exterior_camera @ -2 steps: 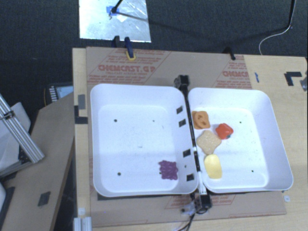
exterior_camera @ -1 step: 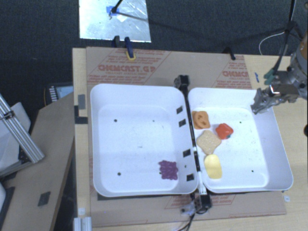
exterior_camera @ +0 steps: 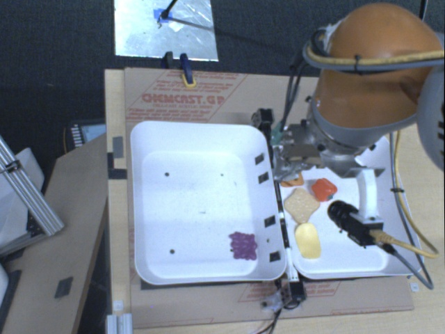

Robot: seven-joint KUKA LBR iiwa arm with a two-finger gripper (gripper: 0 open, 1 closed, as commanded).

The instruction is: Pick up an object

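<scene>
The right bin [exterior_camera: 348,266] holds a tan cracker-like square [exterior_camera: 301,204], a yellow lemon-shaped piece [exterior_camera: 308,241], a red piece [exterior_camera: 324,188] and an orange piece [exterior_camera: 293,181] partly under the arm. A purple grape bunch [exterior_camera: 243,245] lies near the front right corner of the left bin [exterior_camera: 195,158]. My gripper [exterior_camera: 295,160] hangs low over the back left part of the right bin, just above the orange piece. The wrist's bulk hides its fingers.
The big orange-banded arm body [exterior_camera: 375,54] covers the back of the right bin. A black cable fitting [exterior_camera: 351,221] and a white bracket [exterior_camera: 367,193] hang over that bin's right half. Black clips [exterior_camera: 268,179] line the wall between the bins.
</scene>
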